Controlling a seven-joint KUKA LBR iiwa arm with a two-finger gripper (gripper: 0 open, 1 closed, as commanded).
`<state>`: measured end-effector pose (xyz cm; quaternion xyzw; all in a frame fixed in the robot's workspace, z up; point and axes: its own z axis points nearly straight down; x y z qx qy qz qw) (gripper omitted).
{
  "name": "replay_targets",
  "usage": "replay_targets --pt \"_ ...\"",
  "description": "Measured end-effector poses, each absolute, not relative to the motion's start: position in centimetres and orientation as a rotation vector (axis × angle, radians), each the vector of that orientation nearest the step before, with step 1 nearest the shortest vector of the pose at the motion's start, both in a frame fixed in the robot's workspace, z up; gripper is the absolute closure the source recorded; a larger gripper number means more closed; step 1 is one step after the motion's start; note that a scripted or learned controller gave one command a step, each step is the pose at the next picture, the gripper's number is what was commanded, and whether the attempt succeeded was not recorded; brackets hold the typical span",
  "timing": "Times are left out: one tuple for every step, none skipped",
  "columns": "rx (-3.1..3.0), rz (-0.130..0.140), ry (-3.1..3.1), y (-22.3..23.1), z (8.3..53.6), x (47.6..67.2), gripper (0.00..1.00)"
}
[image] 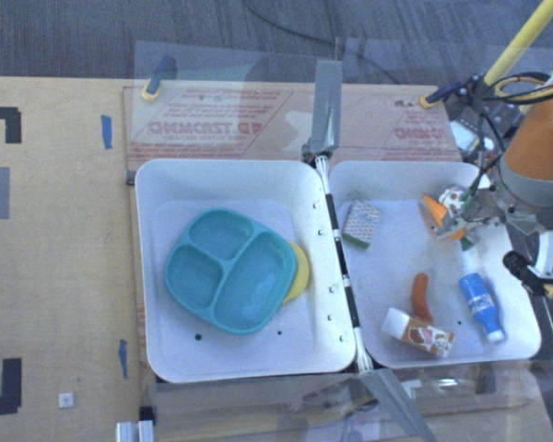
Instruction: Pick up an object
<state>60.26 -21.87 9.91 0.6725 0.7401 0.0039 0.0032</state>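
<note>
Right bin (387, 339): carton (418, 331), sausage (421, 296), blue bottle (481, 307), sponge (360, 224), orange piece (433, 212).
Left bin (166, 339): teal divided plate (230, 270) over a yellow disc (300, 270).
Gripper (461, 215): grip state unclear.

Light tan wooden bench (55, 274) under it all; two shallow white plastic bins sit on it side by side, the left bin (157, 274) touching the right bin (387, 187); a brown printed cardboard sheet (212, 122) lies at the far side, tucked under them.
</note>
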Motion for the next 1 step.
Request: replay_targets --pt "2.349 0.000 2.084 -15.04 20.11 56.60 1.00"
